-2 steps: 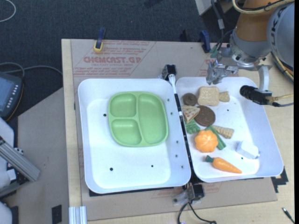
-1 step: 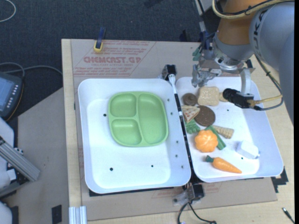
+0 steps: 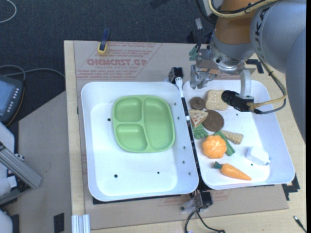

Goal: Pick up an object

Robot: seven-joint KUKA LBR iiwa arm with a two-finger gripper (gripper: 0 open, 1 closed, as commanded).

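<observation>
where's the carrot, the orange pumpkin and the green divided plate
carrot (image 3: 234, 172), camera view, middle of its orange body
orange pumpkin (image 3: 214, 146), camera view, centre of its rounded top
green divided plate (image 3: 144, 123), camera view, ridge where its three compartments meet

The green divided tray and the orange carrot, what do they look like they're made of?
The pale green three-compartment tray looks like moulded plastic with a matte finish: even colour, rounded ridges, soft highlights. The small orange carrot with a green top is probably a plastic toy, judging by its smooth, uniform colour, though rubber can't be ruled out.
</observation>
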